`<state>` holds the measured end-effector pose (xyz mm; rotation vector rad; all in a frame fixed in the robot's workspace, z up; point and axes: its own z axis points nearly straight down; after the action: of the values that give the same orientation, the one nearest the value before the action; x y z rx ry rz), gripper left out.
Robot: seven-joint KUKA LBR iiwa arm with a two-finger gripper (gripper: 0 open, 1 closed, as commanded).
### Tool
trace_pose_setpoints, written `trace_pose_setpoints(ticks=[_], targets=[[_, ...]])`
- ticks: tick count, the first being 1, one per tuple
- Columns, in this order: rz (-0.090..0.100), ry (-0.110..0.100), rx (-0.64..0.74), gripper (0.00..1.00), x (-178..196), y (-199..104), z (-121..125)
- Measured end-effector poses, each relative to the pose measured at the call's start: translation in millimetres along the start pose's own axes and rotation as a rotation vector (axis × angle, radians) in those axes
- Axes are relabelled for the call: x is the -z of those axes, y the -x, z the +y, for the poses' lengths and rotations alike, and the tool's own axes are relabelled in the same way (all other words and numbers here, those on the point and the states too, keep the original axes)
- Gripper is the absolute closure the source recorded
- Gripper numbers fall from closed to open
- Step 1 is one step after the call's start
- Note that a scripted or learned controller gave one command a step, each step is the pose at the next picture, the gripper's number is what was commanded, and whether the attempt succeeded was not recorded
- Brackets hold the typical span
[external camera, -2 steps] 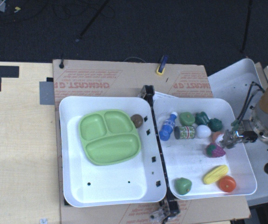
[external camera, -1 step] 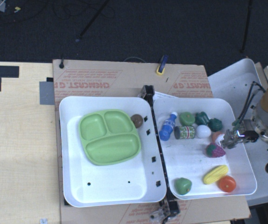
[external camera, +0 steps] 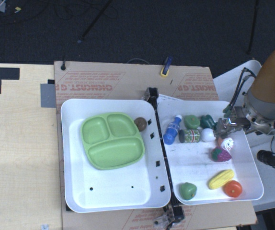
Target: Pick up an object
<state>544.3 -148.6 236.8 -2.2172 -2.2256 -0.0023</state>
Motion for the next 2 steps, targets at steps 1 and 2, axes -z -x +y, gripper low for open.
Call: trace_pose_setpoints(ticks=[1,2], targets=[[0.001,-0.001,0.000,1.00,-12,-35,45],[0.001,0.000,0.001,1.00,0,-79,76]])
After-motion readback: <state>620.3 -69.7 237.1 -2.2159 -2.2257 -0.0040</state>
